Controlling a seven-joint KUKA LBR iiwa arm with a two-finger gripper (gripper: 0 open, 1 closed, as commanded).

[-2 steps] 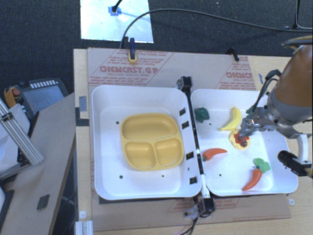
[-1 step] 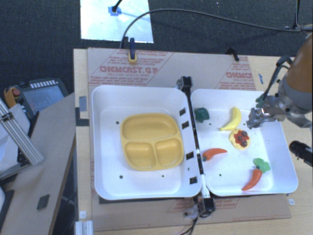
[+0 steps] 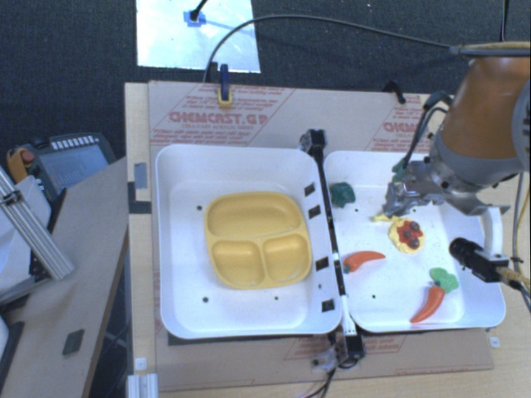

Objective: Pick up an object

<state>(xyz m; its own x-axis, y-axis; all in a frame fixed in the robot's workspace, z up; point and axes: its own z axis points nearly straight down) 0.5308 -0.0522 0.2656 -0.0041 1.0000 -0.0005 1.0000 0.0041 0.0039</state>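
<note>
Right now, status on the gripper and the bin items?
Gripper low in right bin, beside pizza toy; nothing seen held. Green toy, pepper, carrot loose. Yellow tray in left bin.

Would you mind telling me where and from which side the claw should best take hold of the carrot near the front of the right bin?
Grip the carrot across its orange body, near the middle, coming straight down from above. It lies flat and slanted, its green top toward the bin's right wall, so the claw would likely do best closing across the narrow width, clear of the leafy end.
</note>
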